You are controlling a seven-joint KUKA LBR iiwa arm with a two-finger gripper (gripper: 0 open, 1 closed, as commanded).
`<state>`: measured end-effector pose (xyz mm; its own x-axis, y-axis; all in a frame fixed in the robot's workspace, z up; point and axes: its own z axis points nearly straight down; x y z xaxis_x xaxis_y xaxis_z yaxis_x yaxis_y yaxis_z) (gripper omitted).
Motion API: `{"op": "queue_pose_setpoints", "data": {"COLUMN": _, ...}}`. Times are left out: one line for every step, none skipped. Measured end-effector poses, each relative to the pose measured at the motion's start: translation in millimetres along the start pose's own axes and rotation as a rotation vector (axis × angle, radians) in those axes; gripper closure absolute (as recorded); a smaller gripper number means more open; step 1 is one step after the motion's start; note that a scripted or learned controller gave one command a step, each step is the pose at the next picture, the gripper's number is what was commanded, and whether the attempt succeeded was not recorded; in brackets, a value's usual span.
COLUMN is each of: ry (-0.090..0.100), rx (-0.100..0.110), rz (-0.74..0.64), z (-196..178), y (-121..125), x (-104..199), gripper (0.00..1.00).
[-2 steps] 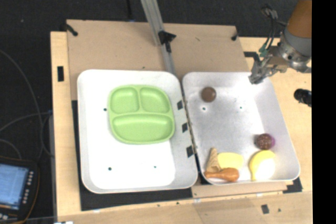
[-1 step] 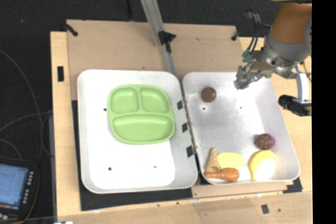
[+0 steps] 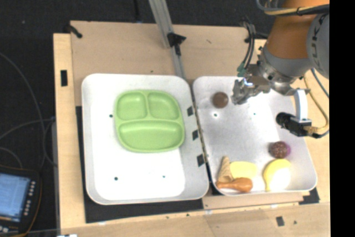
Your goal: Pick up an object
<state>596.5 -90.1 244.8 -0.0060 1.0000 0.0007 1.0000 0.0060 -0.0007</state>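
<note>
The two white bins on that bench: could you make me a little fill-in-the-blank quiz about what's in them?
1. The green divided plate lies in the ____ bin.
2. The gripper hangs over the ____ bin.
3. The small round object beside the gripper is ____ in colour.

Missing words: left; right; brown

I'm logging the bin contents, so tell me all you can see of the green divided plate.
The green divided plate is pale lime, plastic-looking, a rounded rectangle with a raised rim. It has three compartments: two smaller ones along the far side and one long one along the near side, each showing only bare green. It lies flat and slightly skewed in the left white bin, towards its far half, touching only the bin floor.
</note>
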Motion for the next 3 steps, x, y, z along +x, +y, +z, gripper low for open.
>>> {"op": "queue_pose_setpoints", "data": {"ry": 0.0, "rx": 0.0, "rz": 0.0, "z": 10.1, "y": -14.6, "x": 45.4, "gripper": 1.0}}
{"op": "queue_pose_setpoints", "data": {"ry": 0.0, "rx": -0.001, "rz": -0.001, "z": 15.4, "y": -22.5, "x": 96.1, "gripper": 1.0}}
{"op": "queue_pose_setpoints", "data": {"ry": 0.001, "rx": 0.0, "rz": -0.001, "z": 14.9, "y": -49.5, "x": 145.2, "gripper": 1.0}}
